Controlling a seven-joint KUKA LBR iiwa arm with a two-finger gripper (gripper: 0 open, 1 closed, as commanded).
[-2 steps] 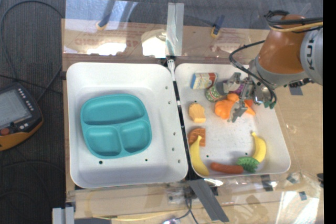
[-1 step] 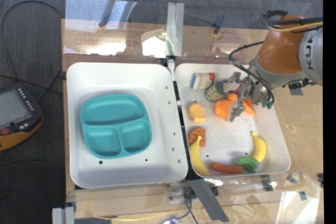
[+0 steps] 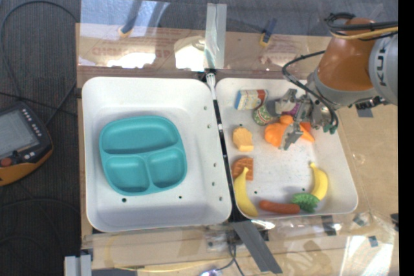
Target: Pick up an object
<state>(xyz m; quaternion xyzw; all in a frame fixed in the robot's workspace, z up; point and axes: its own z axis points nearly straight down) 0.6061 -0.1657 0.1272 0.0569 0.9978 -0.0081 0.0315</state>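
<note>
The gripper [image 3: 294, 129] hangs low over the far part of the right bin [image 3: 336, 168]. It sits right above an orange toy fruit [image 3: 275, 133], and it is too hard to tell if it is open or closed, or if it holds anything. Near it are a small milk carton [image 3: 244, 99] and a green can [image 3: 264, 114]. A yellow cheese piece [image 3: 242, 138] lies to the left. Two bananas [image 3: 243, 198], a red sausage [image 3: 279, 207] and a green broccoli [image 3: 305, 201] lie at the near side. The left bin [image 3: 103, 94] holds a teal tray [image 3: 142, 153] with three parts.

Teal divided tray [image 3: 142, 153] in left bin [image 3: 97, 203]; perhaps a pendant [image 3: 19, 136] far left
</note>
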